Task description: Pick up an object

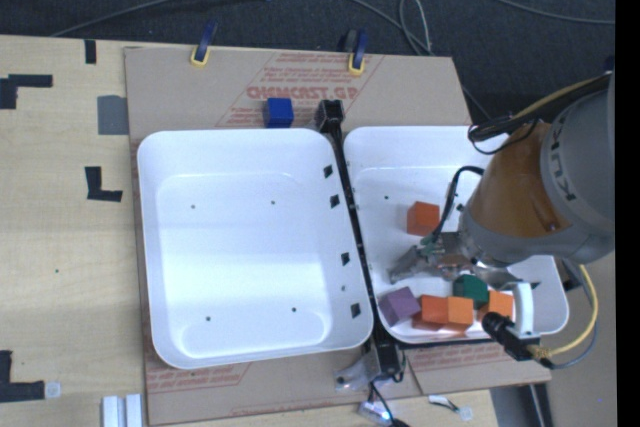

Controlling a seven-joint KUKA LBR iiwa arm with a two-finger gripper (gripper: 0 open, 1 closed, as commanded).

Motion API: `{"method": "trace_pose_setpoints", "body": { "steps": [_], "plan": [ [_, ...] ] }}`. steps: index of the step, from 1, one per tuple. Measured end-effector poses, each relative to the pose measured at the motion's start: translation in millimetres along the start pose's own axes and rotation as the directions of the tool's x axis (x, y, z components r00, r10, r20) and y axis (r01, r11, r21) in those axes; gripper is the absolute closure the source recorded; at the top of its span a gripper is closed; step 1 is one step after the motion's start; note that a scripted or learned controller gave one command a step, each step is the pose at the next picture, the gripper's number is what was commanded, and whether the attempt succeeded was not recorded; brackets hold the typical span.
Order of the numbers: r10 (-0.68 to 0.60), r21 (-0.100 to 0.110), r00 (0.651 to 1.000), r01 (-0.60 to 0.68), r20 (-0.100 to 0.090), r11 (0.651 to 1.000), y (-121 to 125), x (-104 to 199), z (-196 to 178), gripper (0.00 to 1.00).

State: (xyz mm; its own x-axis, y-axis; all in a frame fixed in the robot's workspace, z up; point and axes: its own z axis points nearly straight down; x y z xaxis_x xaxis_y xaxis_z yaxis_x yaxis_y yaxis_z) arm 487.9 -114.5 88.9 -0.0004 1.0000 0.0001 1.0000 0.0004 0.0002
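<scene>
Gripper (415,258) is down low in the right bin (400,147), reaching leftward from the arm's wrist, and from where I stand I can't make out what state it is in, nor anything held. Nearest to it is the orange cube (423,217), just up and beside the tip, standing alone. Below it, along the bin's near wall, sit a purple block (400,304), an orange block (445,312) and a green piece (468,289), packed close together. I'd judge the lone cube the easier target. The left bin (240,147) is beside it.
</scene>
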Motion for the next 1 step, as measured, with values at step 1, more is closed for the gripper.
{"method": "trace_pose_setpoints", "body": {
  "steps": [1],
  "plan": [
    [0.0,0.0,1.0,0.0,0.0,1.0,-0.1,0.0,-10.1,1.0]
  ]
}}
